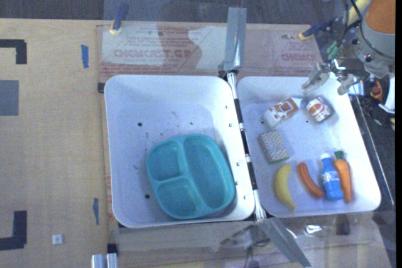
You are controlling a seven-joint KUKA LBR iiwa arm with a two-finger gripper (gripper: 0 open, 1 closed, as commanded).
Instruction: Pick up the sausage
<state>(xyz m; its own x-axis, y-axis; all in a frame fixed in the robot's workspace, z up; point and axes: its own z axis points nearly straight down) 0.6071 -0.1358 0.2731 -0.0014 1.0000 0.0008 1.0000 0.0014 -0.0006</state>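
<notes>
While jaws gape wide, holding nothing, gripper (pixel 329 77) hovers above can (pixel 319 110); sausage (pixel 309 179) well apart.

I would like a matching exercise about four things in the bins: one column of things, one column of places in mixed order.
Things:
1. sausage
2. banana
3. teal divided plate
4. carrot

Places:
A. in the left bin
B. between the banana and the blue bottle
C. right of the blue bottle
D. below the checked block

Pairs: 1-B, 2-D, 3-A, 4-C
</notes>
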